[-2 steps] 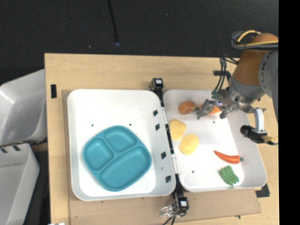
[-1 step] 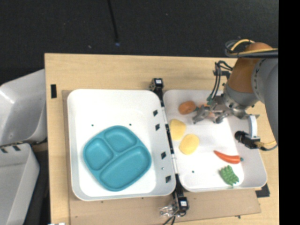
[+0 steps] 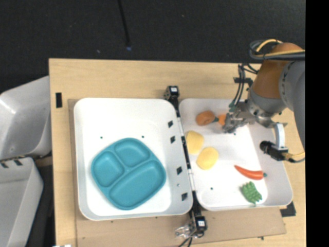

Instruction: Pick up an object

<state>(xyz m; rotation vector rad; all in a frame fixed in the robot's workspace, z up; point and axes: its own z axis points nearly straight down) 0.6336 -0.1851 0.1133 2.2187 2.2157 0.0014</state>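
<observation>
Hovering over a small orange piece (image 3: 221, 120), metal end effector (image 3: 231, 124), finger state indiscernible, beside rounded brown lump (image 3: 205, 118).

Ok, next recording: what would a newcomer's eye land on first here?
Probably the blue divided plate, lying alone in the left bin. Next, the bright toy food scattered in the right bin: two yellow pieces, a red chili and a green piece. The gripper hangs at that bin's far end beside a brown piece.
</observation>
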